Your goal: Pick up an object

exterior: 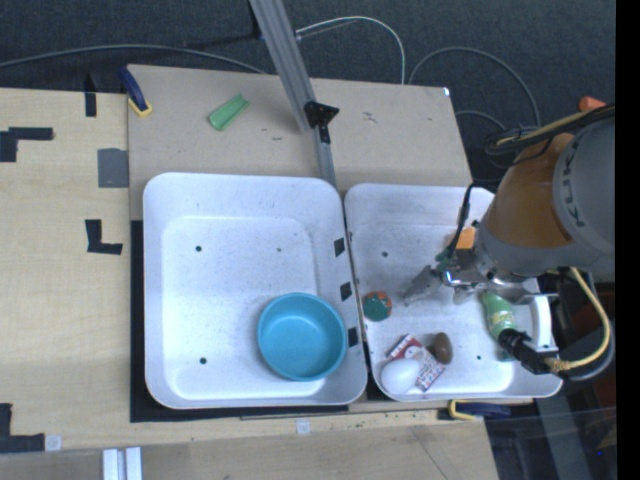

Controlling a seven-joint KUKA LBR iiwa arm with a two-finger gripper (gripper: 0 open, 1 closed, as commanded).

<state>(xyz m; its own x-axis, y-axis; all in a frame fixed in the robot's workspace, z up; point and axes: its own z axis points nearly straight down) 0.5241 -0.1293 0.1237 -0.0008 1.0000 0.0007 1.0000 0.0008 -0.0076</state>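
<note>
Several small things lie in the right-hand shallow white plastic bin (pixel 400 213), and any of them would serve the task. The grey two-finger gripper (pixel 412 290) points toward nine o'clock from the arm's wrist, low over the bin floor; its fingers look drawn close together with nothing between them, though the view is too coarse to be sure.

Nearest is the small round teal ball with an orange patch (pixel 377 306), just beside the fingertips at about seven o'clock. To take it well, I judge the fingers should spread first, centre over the ball, then descend straight, since a round thing rolls away from a glancing touch.

At five o'clock from the ball sit a white egg-shaped object (pixel 399 376), a red-and-white printed packet (pixel 414 359) and a brown oval lump (pixel 441 347), clustered and touching. A green bottle (pixel 497 313) lies under the wrist. The left white bin (pixel 200 208) holds a blue plastic bowl (pixel 301 335), well apart.
</note>
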